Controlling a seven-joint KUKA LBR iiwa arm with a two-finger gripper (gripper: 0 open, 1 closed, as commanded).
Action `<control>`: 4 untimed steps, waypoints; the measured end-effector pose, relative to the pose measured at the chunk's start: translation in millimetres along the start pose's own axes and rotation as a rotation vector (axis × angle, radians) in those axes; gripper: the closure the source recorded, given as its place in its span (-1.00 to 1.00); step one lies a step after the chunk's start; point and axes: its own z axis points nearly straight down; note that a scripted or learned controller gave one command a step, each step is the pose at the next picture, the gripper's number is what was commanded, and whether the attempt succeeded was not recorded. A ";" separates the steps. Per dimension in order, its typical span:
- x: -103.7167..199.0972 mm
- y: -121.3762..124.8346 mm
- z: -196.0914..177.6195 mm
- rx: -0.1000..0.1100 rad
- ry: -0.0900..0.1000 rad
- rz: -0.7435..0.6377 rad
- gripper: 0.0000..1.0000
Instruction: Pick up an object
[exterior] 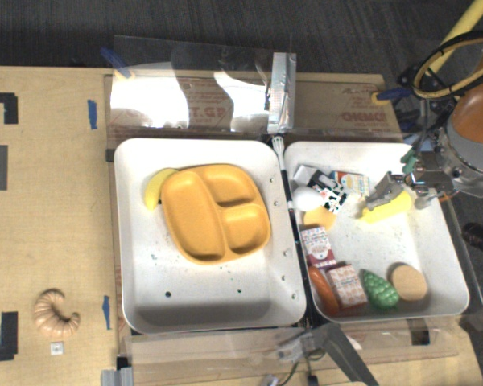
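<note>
My gripper hangs over the upper right part of the right bin, with its jaws spread apart. A yellow block lies right under the fingertips, tilted up to the right. I cannot tell whether the fingers touch it. Other objects in this bin are a white egg, a black-and-white printed packet, a red snack packet, a second packet, a green ridged piece and a tan round bun.
The left bin holds an orange divided tray with a yellow banana at its left edge. A tan croissant lies on the bench at the lower left. Yellow and black cables hang at the upper right.
</note>
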 end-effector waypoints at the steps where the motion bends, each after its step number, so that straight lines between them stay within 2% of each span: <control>1: -53.2 32.3 109.6 0.006 0.001 -0.203 -1.00; 2: -40.3 44.6 120.4 0.001 0.001 -0.279 -1.00; 3: -58.8 61.3 157.7 -0.032 -0.010 -0.200 -1.00; 4: -62.9 82.3 161.6 -0.043 -0.003 -0.226 -1.00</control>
